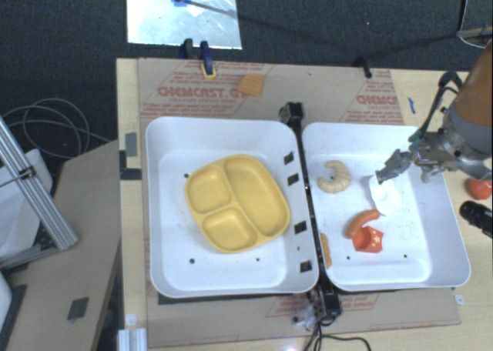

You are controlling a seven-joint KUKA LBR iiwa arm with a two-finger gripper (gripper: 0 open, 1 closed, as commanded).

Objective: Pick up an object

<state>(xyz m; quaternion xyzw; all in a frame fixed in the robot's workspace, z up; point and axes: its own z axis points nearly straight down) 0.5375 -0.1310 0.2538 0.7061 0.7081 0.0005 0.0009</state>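
Nearest the camera, the red pepper-like toy (368, 239) lay in the right bin (443, 265). Above it the hand (390, 166) hovered, fingers apparently apart and gripping nothing, just beside a small white piece (384, 195). That piece looked light, stiff and slick; its long axis ran near-to-far, so pinching across it seemed best.

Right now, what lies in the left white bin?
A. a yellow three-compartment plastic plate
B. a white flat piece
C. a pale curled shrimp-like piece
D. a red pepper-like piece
A: the yellow three-compartment plastic plate sits alone in the left white bin, while the small red, pale and white pieces all lie in the right white bin.
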